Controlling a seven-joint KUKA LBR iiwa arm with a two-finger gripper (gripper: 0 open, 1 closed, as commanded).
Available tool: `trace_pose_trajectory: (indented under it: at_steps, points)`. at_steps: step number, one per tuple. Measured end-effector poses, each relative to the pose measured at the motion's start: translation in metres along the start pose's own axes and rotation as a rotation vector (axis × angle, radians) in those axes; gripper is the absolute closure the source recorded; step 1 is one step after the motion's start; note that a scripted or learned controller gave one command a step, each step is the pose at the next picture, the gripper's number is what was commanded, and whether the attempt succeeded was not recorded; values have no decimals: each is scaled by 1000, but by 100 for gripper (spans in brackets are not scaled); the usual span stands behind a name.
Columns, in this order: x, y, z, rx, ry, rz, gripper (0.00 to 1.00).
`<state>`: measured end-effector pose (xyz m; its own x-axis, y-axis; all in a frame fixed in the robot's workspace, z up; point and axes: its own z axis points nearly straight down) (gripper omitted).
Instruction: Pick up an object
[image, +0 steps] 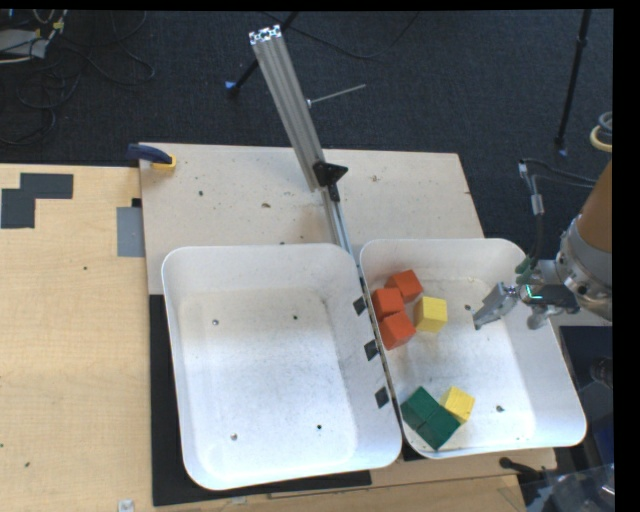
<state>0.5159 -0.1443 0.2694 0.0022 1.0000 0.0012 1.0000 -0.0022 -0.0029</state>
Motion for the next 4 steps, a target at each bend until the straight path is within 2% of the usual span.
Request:
trace_pose_trajectory:
  at_steps: [2,3,4]
  points:
    - [15,-15,109,6,2,-2,0]
    - [18,-14,153,6,2,0,0]
    - [16,-14,141,2,1,8,100]
